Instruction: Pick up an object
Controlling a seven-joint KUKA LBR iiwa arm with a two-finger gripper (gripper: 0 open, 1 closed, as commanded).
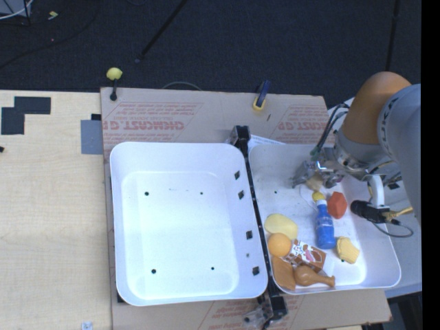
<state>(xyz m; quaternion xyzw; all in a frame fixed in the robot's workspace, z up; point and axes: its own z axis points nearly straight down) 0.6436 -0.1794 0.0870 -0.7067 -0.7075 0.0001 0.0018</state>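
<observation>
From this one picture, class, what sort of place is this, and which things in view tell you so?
Probably a robotics lab test bench: a grey arm reaches over two white bins, the right one holding toy food and a blue bottle, on clamped cardboard.

Two bins side by side, right bin (385,270) holding bottle (324,227) among objects

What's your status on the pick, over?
Gripper low in right bin, nothing seen held. Blue bottle and red piece just below it. Toys crowd the near end.
</observation>
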